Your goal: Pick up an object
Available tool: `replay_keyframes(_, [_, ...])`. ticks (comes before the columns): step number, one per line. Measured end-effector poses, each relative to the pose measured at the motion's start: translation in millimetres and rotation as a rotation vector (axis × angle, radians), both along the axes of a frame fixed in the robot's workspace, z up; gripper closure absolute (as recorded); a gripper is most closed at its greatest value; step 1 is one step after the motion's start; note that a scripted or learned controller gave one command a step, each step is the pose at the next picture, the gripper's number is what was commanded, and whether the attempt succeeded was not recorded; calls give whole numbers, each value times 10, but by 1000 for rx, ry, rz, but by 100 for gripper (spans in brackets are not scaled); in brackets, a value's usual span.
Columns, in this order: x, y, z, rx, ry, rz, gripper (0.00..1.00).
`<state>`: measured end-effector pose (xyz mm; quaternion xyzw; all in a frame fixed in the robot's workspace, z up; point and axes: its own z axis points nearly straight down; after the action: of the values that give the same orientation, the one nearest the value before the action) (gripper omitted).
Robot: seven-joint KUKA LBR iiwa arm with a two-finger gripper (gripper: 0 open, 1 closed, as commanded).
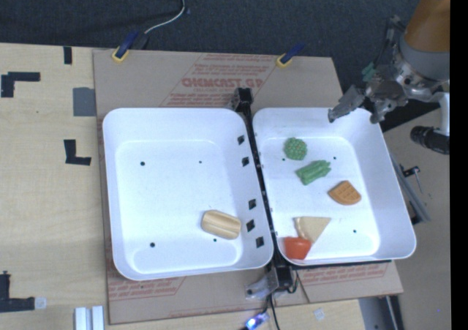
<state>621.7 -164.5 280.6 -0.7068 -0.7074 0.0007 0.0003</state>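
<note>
Gripper (356, 107) sits at approx 2 o'clock over the right bin's (391, 197) far rim, fingers spread, nothing between them. Nearest the camera, at 6 o'clock in that bin: red piece (296, 248) touching a tan wedge (313, 227) — a grab there may catch both or wedge a finger against the bin wall. Orange piece (344, 193) at 4 o'clock, green veg (314, 171) mid-bin, round green item (295, 148) farther back; small, rounded, likely to squirt out. Bread roll (221, 224) lies in the left bin (117, 175) — well apart, longest reach.
</note>
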Motion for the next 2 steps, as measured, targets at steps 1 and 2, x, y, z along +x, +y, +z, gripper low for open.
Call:
replay_keyframes(1, [429, 93, -1129, 0, 4, 3, 0])
replay_keyframes(2, [39, 345, -1993, 1, 6, 0, 0])
